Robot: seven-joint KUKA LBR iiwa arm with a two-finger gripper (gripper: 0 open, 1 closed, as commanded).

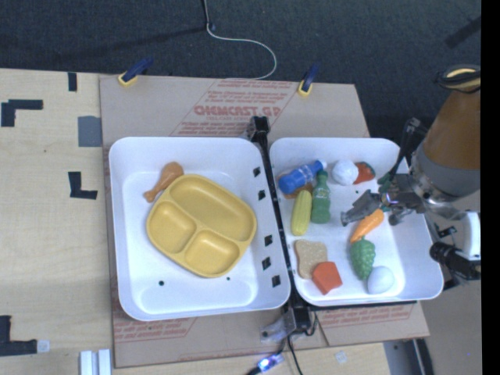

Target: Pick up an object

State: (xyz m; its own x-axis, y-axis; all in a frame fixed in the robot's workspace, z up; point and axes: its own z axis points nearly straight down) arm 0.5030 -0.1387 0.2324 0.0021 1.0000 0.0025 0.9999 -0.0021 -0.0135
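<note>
Two shallow white plastic bins [125,209] sit on brown cardboard [234,108] with red print, unreadable, over a pale wooden bench [47,248]; the grey gripper [373,206] hangs over the right bin, whether its fingers are apart I cannot tell.

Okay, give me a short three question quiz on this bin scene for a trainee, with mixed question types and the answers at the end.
1. True or false: the yellow divided plate lies in the left bin.
2. Which item is nearest the gripper? A) the slice of bread B) the carrot C) the blue bottle
3. Fill in: the drumstick lies at the plate's upper ____ edge in the camera view.

Key: 1 true; 2 B; 3 left.
</note>
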